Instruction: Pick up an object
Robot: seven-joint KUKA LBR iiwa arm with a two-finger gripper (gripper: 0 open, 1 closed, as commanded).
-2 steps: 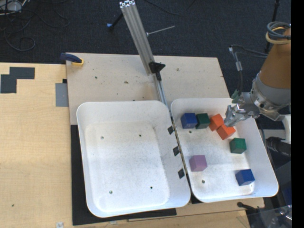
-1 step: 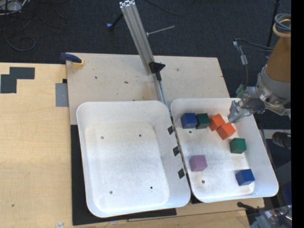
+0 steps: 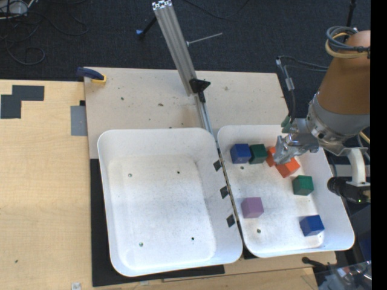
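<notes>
The arm reaches in from the right, orange band above the wrist, its gripper [image 3: 283,153] hanging low, pointed down.

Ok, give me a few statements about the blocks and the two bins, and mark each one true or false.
1. All the blocks lie in the right bin. True.
2. There are two blue blocks. True: one blue block near the far left corner, another blue block near the front right.
3. The purple block touches the orange block. False: they lie well apart, with bare bin floor between them.
4. The gripper hangs over the left bin. False: it is over the right bin, just by the orange block.
5. A green block sits right beside the far blue block. True.
</notes>
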